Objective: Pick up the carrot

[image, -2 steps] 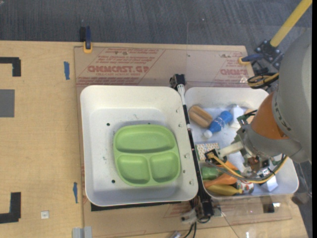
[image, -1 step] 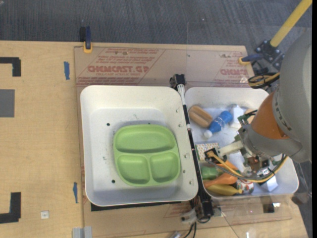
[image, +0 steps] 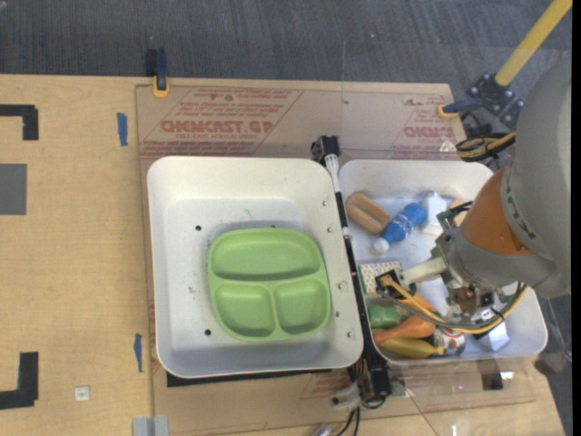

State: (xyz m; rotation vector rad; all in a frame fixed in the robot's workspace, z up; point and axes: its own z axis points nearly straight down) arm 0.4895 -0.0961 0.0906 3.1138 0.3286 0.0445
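Both bins (image: 172, 243) look like smooth white plastic, slightly glossy; the divided tray (image: 269, 282) is matt green plastic. Counter (image: 73, 243) is light wood-grain board, a brown printed cardboard sheet (image: 272, 125) under the bins. Carrot (image: 410, 330) looks like smooth, shiny orange plastic, the bottle (image: 402, 223) glossy blue.

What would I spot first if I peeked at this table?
Probably the bright green divided plate sitting in the middle of the left white bin. Next, the big grey arm with its orange band hanging over the right bin, where an orange carrot and a blue bottle lie.
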